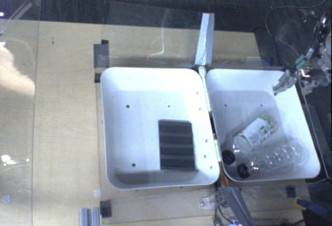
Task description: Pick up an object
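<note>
Two clear plastic bottles lie in the right bin (228, 85). One with a white and green label (254, 133) lies tilted, its black cap toward the near left. The other, unlabelled bottle (272, 157) lies along the bin's near wall, also with a black cap. A black ribbed rectangular block (176, 144) lies flat in the left bin (124, 90). My gripper (290, 80) hangs over the far right corner of the right bin, above and apart from the bottles, with nothing seen in it.
A metal divider post (205, 38) stands behind the seam between the bins. Cables and a clear shield sit at the far right behind the gripper. A wooden bench top (52, 131) spreads to the left.
</note>
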